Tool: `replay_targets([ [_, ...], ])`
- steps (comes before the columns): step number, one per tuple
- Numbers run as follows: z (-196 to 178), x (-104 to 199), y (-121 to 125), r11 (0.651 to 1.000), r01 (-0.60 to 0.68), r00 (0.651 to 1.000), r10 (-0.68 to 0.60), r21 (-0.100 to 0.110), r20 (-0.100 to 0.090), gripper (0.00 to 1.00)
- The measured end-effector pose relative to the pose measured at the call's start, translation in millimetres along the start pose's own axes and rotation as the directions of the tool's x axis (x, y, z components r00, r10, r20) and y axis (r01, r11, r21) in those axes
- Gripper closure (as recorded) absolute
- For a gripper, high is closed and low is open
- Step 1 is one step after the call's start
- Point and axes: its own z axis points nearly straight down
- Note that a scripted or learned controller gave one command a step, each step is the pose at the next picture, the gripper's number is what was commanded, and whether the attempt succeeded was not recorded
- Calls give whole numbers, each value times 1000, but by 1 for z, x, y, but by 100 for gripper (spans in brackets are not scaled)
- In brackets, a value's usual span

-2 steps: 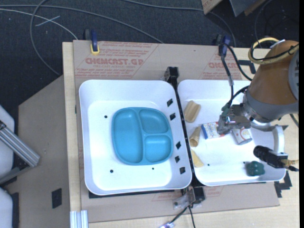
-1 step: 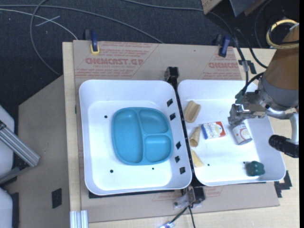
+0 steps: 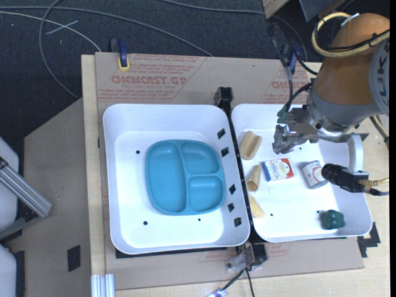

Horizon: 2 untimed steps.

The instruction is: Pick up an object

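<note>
**Figure: The arm poised over the right bin, no object yet lifted**

We see the gripper point(image 3: 286, 140) low over the upper-left part of the right bin point(image 3: 352, 228), hanging from the grey wrist with its orange band. How far apart its fingers stand we cannot tell, since the wrist hides much of them from above; we see nothing held between them.

Candidate objects all lie on the floor of the right bin. A tan cylindrical piece point(image 3: 250, 145) rests near the bin's left wall, just beside the gripper. Below it lie a second tan piece point(image 3: 253, 177) and a third, smaller one point(image 3: 257, 208) along the same wall. A small white carton with red and blue print point(image 3: 278, 169) sits just below the gripper, a white and red cylindrical container point(image 3: 312, 174) to its right, and a dark green rounded object point(image 3: 331, 219) near the lower right corner.

We judge the task to be at its approach stage: nothing is lifted, and closing, grasping and raising all remain. The carton and the upper tan piece look nearest to hand.

The left bin point(image 3: 117, 184) holds a blue divided plate point(image 3: 185, 177). Both bins sit on a counter point(image 3: 161, 73) covered with printed board, held by a blue and yellow clamp point(image 3: 124, 54). Dark carpet and loose cables point(image 3: 62, 17) lie beyond.
</note>
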Motion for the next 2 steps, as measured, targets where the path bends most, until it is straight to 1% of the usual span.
replay_targets([
  [1, 18, 46, 20, 1000, -3, 1000, 3, 2, 1, 100],
  [2, 17, 85, 48, 1000, -1, 1000, 1, 0, 0, 100],
])
